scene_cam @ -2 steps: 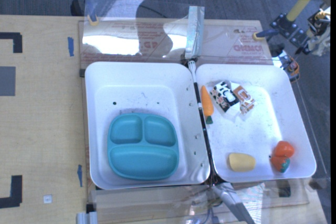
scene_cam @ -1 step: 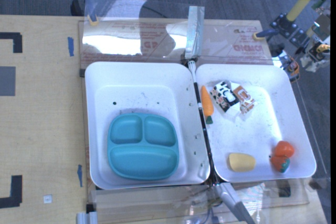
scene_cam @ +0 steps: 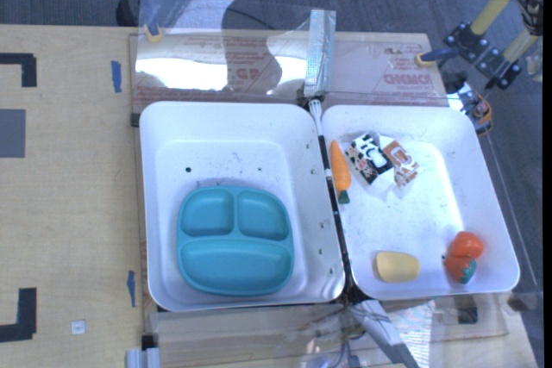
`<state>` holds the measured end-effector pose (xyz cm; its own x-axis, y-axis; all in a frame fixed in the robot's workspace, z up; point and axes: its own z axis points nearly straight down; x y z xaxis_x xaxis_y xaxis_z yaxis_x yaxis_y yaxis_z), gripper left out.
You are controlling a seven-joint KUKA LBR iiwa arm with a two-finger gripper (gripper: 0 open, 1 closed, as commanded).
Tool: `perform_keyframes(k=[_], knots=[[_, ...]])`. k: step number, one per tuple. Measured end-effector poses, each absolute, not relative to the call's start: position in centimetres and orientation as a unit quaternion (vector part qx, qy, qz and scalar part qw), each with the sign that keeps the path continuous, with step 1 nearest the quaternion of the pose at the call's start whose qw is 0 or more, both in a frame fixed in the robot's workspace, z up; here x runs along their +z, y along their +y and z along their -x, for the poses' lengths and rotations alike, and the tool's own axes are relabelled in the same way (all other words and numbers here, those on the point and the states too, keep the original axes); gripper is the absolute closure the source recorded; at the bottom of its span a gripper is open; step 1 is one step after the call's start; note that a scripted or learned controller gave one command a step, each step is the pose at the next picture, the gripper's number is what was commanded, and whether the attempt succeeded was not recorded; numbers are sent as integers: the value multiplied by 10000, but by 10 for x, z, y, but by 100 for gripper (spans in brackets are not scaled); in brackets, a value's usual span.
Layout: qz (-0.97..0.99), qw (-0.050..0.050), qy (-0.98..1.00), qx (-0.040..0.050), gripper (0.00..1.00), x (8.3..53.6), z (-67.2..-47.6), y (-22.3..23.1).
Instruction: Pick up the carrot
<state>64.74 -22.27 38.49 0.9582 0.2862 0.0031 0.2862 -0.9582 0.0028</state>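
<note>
The carrot is a small orange toy with a green stub at its near end. It lies lengthwise in the right bin, tight against that bin's left wall and toward the far side. Nothing touches or covers it.
Just right of the carrot lie a black-and-white packet and a brown-and-white packet. A yellow piece and a red-orange toy fruit sit near the right bin's front. A teal divided plate lies in the left bin. A yellow pole with black clamps stands at the far right.
</note>
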Motion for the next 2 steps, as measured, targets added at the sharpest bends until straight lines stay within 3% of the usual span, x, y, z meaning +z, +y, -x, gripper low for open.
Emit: perform_keyframes(k=[1,2], knots=[[-9850,8,1723,17,100,426,-658,-194],[-9898,-8,1423,-8,100,436,-629,-213]])
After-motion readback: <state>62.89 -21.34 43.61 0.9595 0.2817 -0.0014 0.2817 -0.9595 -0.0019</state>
